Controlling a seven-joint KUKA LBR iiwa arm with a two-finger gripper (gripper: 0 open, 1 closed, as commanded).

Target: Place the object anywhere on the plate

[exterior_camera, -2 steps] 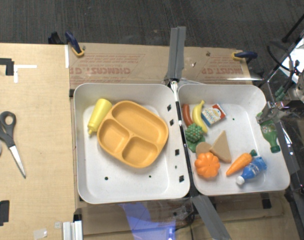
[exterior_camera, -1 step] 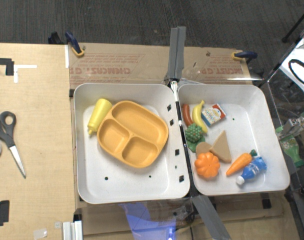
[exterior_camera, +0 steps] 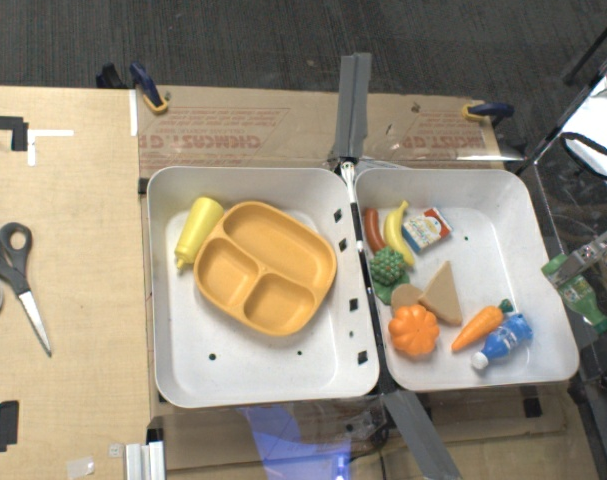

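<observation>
A yellow-orange plate [exterior_camera: 253, 233] with three compartments lies in the left bin [exterior_camera: 273, 368], and nothing rests on it. A yellow squeeze bottle [exterior_camera: 196, 230] lies against the plate's left rim. The right bin [exterior_camera: 503, 208] holds several toy foods: a sausage [exterior_camera: 371, 230], a banana [exterior_camera: 395, 233], a small carton [exterior_camera: 425, 230], a green broccoli [exterior_camera: 387, 266], a tan wedge [exterior_camera: 443, 293], an orange pumpkin [exterior_camera: 414, 330], a carrot [exterior_camera: 478, 326] and a blue bottle [exterior_camera: 505, 340].
Scissors [exterior_camera: 18, 278] lie on the wooden bench at the far left. A grey bar [exterior_camera: 353, 108] runs back from the seam between the bins. Clamps [exterior_camera: 148, 88] hold a cardboard sheet behind them. A green item [exterior_camera: 575, 283] sits past the right bin's edge.
</observation>
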